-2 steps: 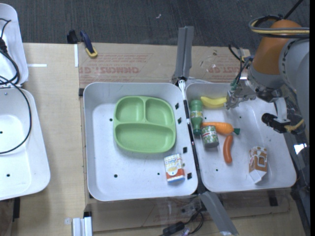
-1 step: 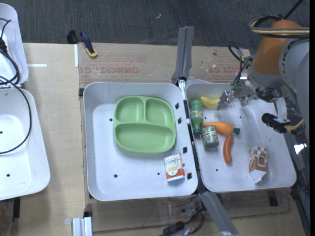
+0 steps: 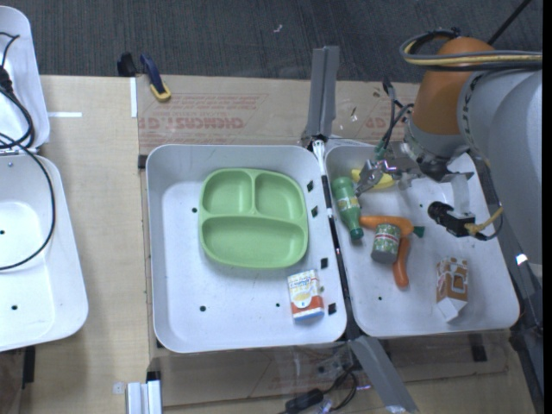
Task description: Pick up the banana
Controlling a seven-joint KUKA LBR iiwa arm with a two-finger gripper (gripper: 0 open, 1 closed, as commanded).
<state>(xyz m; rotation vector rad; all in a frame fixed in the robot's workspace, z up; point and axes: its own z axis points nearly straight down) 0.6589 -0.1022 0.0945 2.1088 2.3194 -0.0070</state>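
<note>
Small carton (image 3: 305,294) lies in the left bin (image 3: 172,248).
Gripper (image 3: 373,177) pinches the banana (image 3: 385,179) in the right bin (image 3: 492,309), beside a green bottle (image 3: 347,203).

Even, bright overhead light, soft shadows, mild glare on white bins (image 3: 164,257), perhaps slightly soft focus

The arm (image 3: 504,136) is seen entering from the right, its thick grey link filling the upper right corner. An orange band (image 3: 448,93) is worn just above the wrist, and yellow and black cables are looped around it. The wrist is bent down and toward the left, so that the gripper (image 3: 376,176) is held low at the upper left of the right-hand bin. Its metal fingers (image 3: 369,178) are pointed leftward; their spacing cannot be made out.
</note>
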